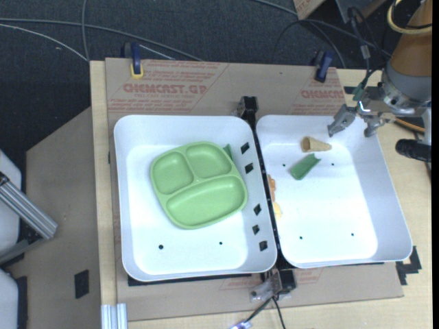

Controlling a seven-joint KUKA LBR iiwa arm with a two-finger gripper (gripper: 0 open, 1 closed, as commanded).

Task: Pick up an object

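Claw [356, 124] spread wide with nothing between its fingers, above right bin's [370, 204] far corner, arm cut off by the frame edge.

Red lettering is printed on the brown protective sheet [206, 81] that covers the board under the two bins. At about 11 o'clock from the middle of the view, just above the far rim of the left bin [130, 184], the words read "CHEMCAST GP", with a line of smaller red print beneath it, too small to read. The same red mark repeats at about 1 o'clock, above the right bin [384, 204], where it is fainter and only partly legible.
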